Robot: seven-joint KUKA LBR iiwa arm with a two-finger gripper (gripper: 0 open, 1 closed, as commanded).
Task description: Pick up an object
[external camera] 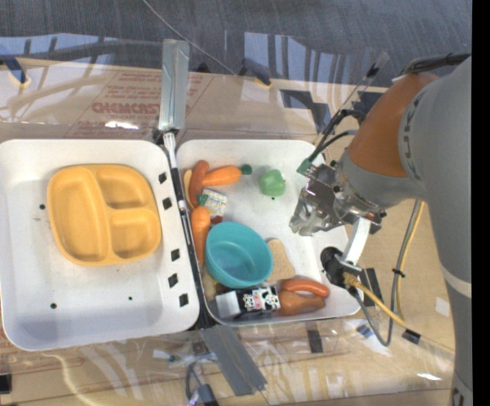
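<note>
Two bins were observed on the bench | end effector (311, 216) was positioned low over the right bin (300, 152), clear of clutter, presumably for descent | its opening could not be determined; nothing was seen held | objects, e.g. green piece (272, 182), lay in right bin.

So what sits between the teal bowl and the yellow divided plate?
In the camera view, an orange carrot by the right bin's left wall, then the bins' rims, lie between teal bowl and yellow plate.
</note>
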